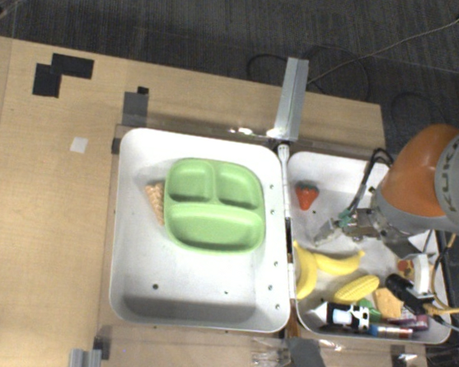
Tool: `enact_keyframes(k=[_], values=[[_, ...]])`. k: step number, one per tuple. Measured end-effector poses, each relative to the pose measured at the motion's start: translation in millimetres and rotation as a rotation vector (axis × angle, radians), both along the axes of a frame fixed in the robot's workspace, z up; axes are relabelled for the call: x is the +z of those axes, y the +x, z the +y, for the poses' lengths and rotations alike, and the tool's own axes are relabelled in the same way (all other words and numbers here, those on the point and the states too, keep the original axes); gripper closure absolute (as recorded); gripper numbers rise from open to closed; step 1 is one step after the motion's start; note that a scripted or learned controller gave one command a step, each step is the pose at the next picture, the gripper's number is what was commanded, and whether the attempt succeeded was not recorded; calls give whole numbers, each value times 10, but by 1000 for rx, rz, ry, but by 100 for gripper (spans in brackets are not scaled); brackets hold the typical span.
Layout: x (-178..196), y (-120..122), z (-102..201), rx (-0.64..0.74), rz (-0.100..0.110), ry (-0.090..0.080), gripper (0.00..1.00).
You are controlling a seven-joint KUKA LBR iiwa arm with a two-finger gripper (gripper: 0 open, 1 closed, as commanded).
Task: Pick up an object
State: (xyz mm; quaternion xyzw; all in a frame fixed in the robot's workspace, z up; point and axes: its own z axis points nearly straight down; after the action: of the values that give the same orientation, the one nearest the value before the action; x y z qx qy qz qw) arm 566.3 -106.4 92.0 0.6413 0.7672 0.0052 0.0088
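Gripper is seen just above the banana; finger state cannot be told. Banana's curved skin may be slipped off.

Worktop pale tan wood. Both my bins white. Left bin: lime-green divided tray, speckled tan piece at the tray's left edge. Right bin: red-orange strawberry, yellow bananas, yellow corn.

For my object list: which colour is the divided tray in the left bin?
Light green, seen clearly in the camera view: the divided tray is one plain colour.
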Motion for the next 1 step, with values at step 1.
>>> enact_keyframes(k=[1], values=[[120, 22, 26, 0, -4, 5, 100]])
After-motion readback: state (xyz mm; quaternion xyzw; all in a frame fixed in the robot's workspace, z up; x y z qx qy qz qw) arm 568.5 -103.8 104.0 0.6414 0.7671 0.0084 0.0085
